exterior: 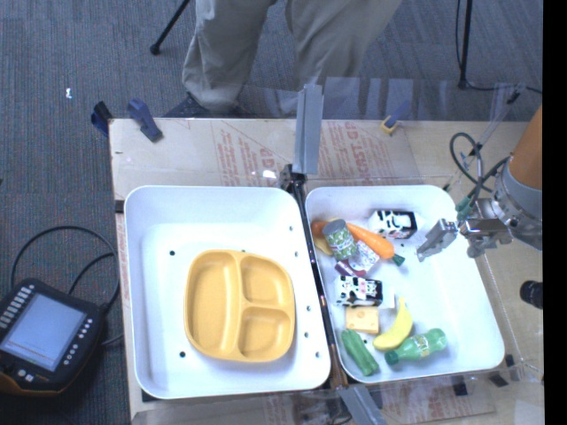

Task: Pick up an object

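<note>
The scene is evenly and brightly lit from above, with soft, diffuse light and no hard-edged shadows. The two white bins (142,237) are the brightest areas and come close to washing out, so their walls lose detail. The yellow tray (239,306) casts only a faint shadow on the bin floor beneath it. A pale reflective sheen lies across the counter (221,149) in the upper middle of the frame, veiling its print. The carpet (53,42) at upper left is darker and grainy. Overall sharpness is modest; small items at lower right look soft, and the pincer (443,237) at right is slightly blurred.
</note>
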`<state>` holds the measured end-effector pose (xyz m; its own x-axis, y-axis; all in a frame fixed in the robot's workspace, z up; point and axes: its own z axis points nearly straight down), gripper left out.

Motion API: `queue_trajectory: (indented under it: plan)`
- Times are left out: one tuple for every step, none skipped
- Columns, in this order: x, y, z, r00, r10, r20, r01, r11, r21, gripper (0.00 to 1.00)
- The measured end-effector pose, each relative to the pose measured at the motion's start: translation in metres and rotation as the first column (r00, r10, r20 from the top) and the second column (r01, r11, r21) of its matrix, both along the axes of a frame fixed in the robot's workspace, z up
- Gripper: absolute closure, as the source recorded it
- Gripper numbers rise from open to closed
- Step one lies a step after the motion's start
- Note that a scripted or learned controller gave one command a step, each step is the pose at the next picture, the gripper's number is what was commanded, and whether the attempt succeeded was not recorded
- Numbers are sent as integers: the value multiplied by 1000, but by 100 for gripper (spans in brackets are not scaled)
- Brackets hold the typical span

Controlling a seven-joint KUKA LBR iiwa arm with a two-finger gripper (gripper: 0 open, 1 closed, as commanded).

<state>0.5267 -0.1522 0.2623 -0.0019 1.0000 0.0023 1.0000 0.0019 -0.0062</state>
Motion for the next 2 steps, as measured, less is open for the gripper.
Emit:
queue_trajectory:
  plan:
    - [74,24,-110,953,-301,0,301,953,-1,0]
    - [113,11,-169,1000,-4,11,4,1000,0,0]
